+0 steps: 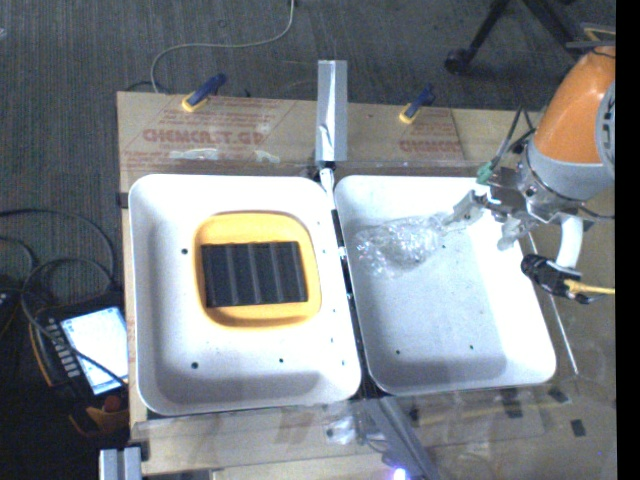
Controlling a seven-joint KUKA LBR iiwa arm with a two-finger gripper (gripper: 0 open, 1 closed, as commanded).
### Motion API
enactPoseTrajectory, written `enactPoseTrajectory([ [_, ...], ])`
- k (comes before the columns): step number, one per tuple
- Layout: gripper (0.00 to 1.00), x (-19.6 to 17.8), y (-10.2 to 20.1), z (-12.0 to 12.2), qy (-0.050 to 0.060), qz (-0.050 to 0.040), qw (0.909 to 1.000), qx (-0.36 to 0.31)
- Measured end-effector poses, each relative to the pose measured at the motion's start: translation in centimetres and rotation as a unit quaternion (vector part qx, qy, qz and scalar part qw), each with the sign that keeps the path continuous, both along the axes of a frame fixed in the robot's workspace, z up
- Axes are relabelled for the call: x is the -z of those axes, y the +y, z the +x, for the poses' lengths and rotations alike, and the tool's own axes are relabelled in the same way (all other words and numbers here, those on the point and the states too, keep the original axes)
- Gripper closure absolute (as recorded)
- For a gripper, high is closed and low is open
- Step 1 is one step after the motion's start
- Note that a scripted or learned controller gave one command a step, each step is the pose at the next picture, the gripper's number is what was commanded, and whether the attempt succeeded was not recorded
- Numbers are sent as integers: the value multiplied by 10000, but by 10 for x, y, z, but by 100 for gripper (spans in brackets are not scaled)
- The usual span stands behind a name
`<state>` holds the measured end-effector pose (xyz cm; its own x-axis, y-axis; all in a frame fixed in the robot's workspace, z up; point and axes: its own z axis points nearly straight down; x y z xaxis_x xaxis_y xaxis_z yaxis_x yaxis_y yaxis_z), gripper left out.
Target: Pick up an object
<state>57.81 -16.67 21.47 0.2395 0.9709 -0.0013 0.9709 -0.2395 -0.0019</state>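
A crumpled clear plastic wrapper (398,242), glossy and see-through, lay in the right-hand white bin (470,353), in its upper left part near the wall shared with the other bin. It sat flat on the floor in a loose, wrinkled heap, with a thinner strip trailing up and right. A yellow rounded-rectangular plastic tray with a black ribbed insert (256,270) lay flat in the middle of the left white bin (165,358).

Cut off and unclear

The arm (580,118) runs off the right edge; the pincer (490,208) is too small and cluttered to read.
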Motion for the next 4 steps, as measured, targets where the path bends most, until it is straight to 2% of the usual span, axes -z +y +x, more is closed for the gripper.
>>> enactPoseTrajectory([
  [1,0,101,66,1,8,8,9989,-475],
  [2,0,64,7,15,-4,0,9960,-892],
  [3,0,123,38,51,-65,-35,9864,-1641],
  [4,0,123,38,51,-65,-33,9864,-1641],
])
